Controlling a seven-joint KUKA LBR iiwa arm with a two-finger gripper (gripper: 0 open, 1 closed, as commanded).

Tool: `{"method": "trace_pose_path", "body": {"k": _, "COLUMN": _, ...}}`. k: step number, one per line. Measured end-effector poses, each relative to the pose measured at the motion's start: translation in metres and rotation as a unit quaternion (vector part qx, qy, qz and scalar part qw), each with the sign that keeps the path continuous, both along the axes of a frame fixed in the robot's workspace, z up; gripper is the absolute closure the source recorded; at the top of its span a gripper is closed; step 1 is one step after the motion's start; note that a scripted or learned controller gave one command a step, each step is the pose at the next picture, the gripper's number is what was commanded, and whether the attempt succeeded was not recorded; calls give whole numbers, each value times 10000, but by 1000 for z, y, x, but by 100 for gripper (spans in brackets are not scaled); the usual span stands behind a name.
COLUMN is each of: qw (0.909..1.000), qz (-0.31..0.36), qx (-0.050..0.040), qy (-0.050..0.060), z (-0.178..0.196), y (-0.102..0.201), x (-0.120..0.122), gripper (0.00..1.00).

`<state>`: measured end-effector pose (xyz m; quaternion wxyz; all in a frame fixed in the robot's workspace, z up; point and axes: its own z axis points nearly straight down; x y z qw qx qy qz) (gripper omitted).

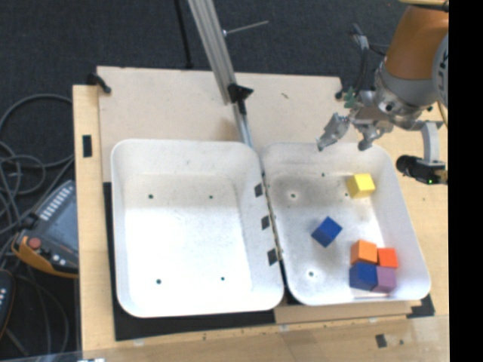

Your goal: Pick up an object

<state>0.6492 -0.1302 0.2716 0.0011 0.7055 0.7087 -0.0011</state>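
The gripper (pixel 348 137) is held above the right bin's (pixel 407 225) far rim, jaws spread wide and empty, so 1 block can be approached.

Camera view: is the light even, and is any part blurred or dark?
Camera view: light is soft and fairly even; the blocks cast faint shadows; a grey smudge darkens the right bin floor; the gripper looks slightly soft; the surrounding floor is dark.
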Motion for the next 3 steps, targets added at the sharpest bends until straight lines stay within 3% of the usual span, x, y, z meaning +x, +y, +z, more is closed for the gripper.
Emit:
{"method": "trace_pose_path", "body": {"k": 1, "qw": 10000, "qz": -29, "qx": 17, "qy": 48, "z": -112, "y": 4, "x": -68, "gripper": 0}}
{"method": "trace_pose_path", "body": {"k": 2, "qw": 10000, "qz": -28, "qx": -6, "qy": -29, "z": -174, "y": 11, "x": -104, "gripper": 0}}
{"method": "trace_pose_path", "body": {"k": 3, "qw": 10000, "qz": -70, "qx": 4, "qy": -49, "z": -163, "y": 11, "x": -103, "gripper": 100}}
